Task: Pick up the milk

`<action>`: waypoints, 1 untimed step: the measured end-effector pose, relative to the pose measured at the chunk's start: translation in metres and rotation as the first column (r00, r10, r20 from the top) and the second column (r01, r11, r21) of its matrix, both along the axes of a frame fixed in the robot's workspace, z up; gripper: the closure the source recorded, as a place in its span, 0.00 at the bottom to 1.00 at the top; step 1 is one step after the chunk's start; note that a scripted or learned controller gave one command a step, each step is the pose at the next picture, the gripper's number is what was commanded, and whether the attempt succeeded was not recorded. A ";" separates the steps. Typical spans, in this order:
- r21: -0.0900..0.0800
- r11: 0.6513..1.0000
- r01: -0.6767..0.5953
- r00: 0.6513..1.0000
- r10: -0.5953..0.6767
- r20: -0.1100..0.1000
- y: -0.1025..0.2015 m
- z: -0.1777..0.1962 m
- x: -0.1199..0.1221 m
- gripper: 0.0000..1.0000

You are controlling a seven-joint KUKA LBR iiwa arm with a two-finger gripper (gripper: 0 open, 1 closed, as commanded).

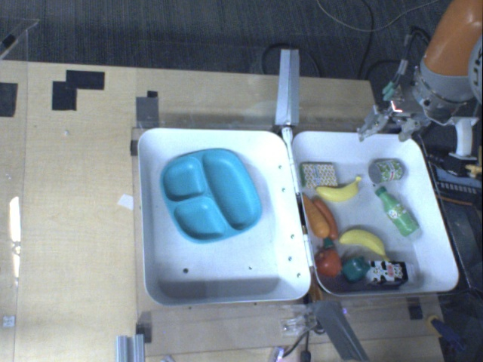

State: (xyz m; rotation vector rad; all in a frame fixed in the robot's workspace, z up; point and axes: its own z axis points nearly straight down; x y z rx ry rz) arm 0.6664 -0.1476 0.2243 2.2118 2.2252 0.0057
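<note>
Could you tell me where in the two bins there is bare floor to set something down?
The left bin has bare floor all around the blue tray, widest along its near wall. In the right bin, a patch lies open between the green bottle and the milk. Its left side and near corner are crowded.

The KUKA arm runs off the frame's right edge, its gripper too small to show how the fingers stand. The milk carton, lying by the right bin's front wall, carries unreadable print.
</note>
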 end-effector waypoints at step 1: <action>-0.006 0.987 -0.162 0.987 0.162 0.016 0.022 -0.120 -0.016 0.00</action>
